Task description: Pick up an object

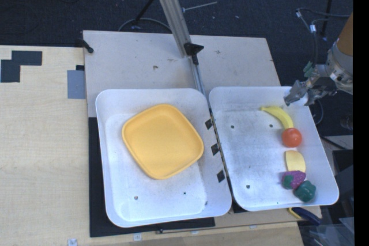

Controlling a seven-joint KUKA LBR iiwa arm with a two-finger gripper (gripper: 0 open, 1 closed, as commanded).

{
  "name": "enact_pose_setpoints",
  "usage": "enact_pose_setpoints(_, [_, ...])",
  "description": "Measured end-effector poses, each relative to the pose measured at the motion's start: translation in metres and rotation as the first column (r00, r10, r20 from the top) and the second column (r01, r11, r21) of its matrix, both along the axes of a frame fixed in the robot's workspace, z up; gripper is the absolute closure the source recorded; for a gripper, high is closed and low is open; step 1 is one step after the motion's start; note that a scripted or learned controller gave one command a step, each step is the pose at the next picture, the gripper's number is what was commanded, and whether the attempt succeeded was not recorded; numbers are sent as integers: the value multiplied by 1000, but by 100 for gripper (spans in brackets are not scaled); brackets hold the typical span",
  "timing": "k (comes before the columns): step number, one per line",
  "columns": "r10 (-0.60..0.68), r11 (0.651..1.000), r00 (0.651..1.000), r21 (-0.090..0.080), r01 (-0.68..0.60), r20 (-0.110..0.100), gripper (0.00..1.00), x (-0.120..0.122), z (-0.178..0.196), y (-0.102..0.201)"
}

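Note:
The right bin (253,147) holds several toy foods along its right side: a yellow banana (279,116), a red-orange tomato (292,137), a pale yellow wedge (294,160), a purple piece (293,179) and a green piece (305,190). My gripper (297,93) hangs above the bin's far right corner, just up and right of the banana, apart from it. Nothing shows between its fingers.
A yellow square plate (162,140) lies in the left bin (115,193). A slanted aluminium post (174,8) rises behind the bins. A black hinge strip (214,147) runs between the two bins. Wooden bench top spreads to the left.

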State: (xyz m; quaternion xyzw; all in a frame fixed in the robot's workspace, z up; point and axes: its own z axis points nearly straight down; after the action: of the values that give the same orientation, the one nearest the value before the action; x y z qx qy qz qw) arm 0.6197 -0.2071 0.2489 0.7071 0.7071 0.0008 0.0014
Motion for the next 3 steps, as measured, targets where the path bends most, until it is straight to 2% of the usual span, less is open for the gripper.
enact_pose_setpoints(1, [2,1000,1000,1,-2,-3,100,-12,6,43])
enact_pose_setpoints(3, [4,1000,1000,2,-4,-4,100,-50,-4,159])
